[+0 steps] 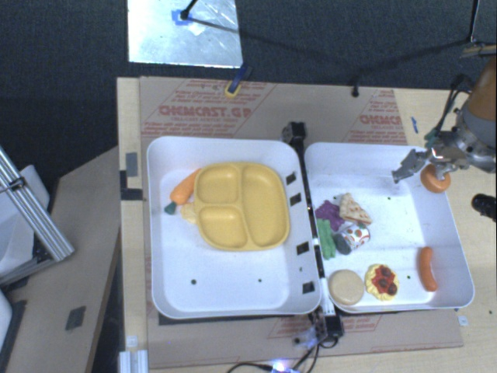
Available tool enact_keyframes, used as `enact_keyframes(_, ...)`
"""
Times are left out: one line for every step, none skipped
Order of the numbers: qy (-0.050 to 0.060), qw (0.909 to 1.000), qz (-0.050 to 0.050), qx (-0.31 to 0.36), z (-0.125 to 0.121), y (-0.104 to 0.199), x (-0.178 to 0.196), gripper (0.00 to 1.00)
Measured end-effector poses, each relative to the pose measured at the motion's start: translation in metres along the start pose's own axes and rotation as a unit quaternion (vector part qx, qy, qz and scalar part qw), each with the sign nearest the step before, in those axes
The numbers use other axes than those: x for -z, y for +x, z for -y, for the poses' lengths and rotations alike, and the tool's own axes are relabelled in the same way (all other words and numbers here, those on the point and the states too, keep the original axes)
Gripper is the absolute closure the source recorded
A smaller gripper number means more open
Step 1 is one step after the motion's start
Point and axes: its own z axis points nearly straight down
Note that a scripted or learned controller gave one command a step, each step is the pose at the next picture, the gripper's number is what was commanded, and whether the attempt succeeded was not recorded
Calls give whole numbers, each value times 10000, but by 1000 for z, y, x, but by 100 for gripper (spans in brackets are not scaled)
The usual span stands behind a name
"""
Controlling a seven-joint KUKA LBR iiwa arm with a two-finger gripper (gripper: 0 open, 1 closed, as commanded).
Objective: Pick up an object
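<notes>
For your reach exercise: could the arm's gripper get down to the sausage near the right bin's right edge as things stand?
Probably yes. The sausage lies alone on bare floor of the right bin, with nothing over it, and the gripper hangs above that same bin. The nearby low wall might crowd one finger.

I count two white bins (163,208), one yellow divided plate (237,204), one carrot (184,186), one sausage (426,268), one bun (346,287), one small pizza (381,280), and, at my seven o'clock, perhaps four jumbled toys (343,224).
</notes>
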Motion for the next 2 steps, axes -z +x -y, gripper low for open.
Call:
enact_keyframes(-59, 10000, 14, 14, -3, 0, 7, 0)
enact_keyframes(-36, 10000, 6, 6, 5, 3, -51, 0)
